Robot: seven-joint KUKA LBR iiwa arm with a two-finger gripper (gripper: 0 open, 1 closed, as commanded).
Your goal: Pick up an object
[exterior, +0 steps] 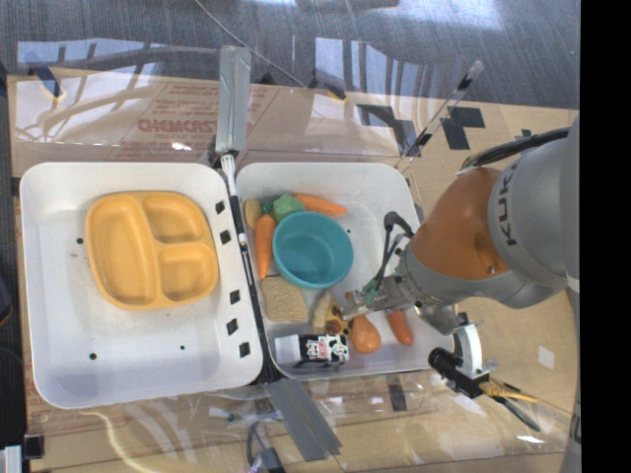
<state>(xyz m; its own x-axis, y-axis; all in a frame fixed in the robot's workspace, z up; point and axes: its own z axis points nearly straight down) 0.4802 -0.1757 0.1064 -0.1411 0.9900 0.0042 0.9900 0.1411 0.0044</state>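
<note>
At the near edge of the right bin (380, 177), at about 6 o'clock, a small black-and-white carton (322, 349) is lying on its side, with an orange rounded piece (365, 334) just beside it toward 3 o'clock and a red-orange sausage-shaped piece (399, 327) next to that. The tool (376, 292) is hanging just above these, at about 4 o'clock in the bin, under the grey arm (503, 235) that is reaching in from 3 o'clock; I cannot tell how its tips are set or whether they are touching anything, since the wrist is covering them. Toward the bin's centre a teal bowl (313, 248) is sitting upright, with a tan flat slab (284, 300) at its 7 o'clock and a carrot (264, 244) lying along the 9 o'clock wall. Farther back, at 12 o'clock, a green piece (287, 205) and a second carrot (320, 205) are resting near the far wall. The open floor is lying along the 2 o'clock side. In the left bin (59, 363) a yellow divided plate (151, 247) is sitting with bare floor around it.
</note>
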